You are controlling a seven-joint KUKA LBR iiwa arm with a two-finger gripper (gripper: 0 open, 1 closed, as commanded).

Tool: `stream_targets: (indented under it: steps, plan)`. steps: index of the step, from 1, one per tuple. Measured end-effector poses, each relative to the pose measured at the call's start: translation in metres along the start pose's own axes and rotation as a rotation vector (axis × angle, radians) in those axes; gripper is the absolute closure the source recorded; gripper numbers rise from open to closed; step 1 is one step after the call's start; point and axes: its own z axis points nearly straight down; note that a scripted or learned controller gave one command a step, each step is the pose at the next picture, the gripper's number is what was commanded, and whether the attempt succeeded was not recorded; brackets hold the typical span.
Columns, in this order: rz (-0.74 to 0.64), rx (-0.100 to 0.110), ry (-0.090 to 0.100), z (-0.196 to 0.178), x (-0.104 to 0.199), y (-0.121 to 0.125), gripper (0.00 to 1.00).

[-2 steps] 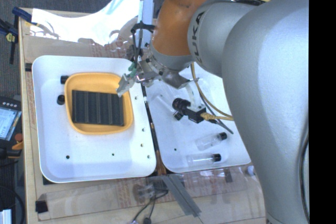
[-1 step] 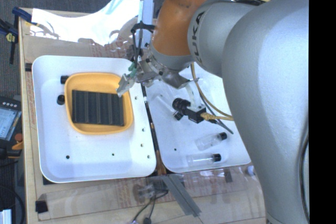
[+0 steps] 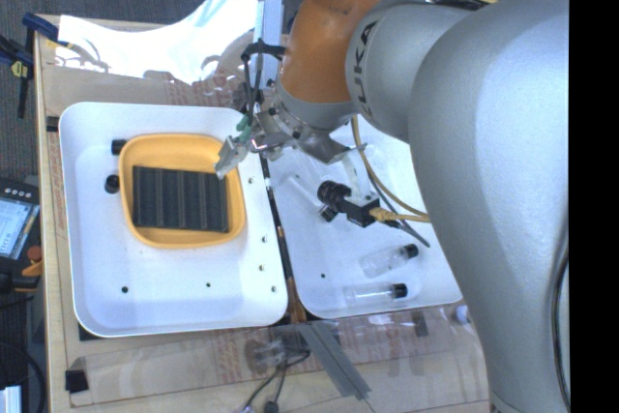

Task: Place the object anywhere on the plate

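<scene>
1. Yellow plate (image 3: 164,147) with a dark ribbed centre sits in the left bin (image 3: 174,305), toward its back.
2. Clear tube (image 3: 389,258) and second clear tube (image 3: 377,290), both black-capped, lie side by side in the right bin (image 3: 319,276) near its front edge, well apart from the plate.
3. Gripper (image 3: 230,157) hangs over the plate's right rim. Apart or together: cannot tell.
4. Arm (image 3: 464,92) crosses above the right bin.

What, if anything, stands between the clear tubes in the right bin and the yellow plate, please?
Only the adjoining rims of the two bins lie between the clear tubes in the right bin and the yellow plate in the left one. The pincer is over the plate's right edge, apart from the tubes; nothing else visible intervenes.
</scene>
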Motion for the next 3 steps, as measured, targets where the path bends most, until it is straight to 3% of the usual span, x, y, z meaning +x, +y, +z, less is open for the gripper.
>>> stream_targets:
  steps: [2,3]
  plan:
    - [0.0,0.0,0.0,0.0,0.0,0.0,0.0]
    - [0.014,0.001,0.001,-0.045,0.026,-0.013,0.0]
